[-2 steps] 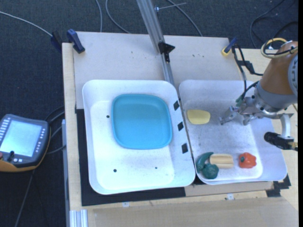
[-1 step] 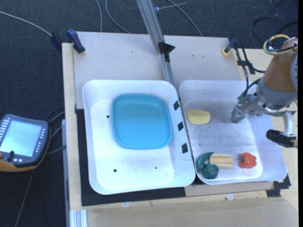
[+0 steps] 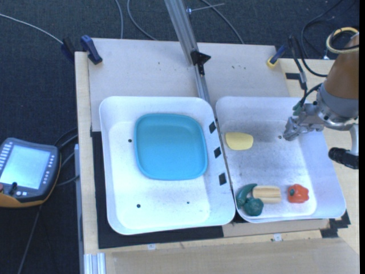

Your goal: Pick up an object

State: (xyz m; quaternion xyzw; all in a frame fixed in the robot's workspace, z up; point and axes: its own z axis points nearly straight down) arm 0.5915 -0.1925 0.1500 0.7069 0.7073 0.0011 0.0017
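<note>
Overhead, arm reaching in from right, end effector (image 3: 291, 131) above right bin (image 3: 336, 193), finger state unclear

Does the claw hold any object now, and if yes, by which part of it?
Nothing is held. The claw hangs over bare floor of the right bin, apart from the yellow piece.

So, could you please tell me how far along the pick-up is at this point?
Nothing looks picked yet: the yellow piece, the green vegetable, the tan block and the red pepper all lie in the right bin. The gripper hangs over that bin's far side. The whole grasp remains.
</note>
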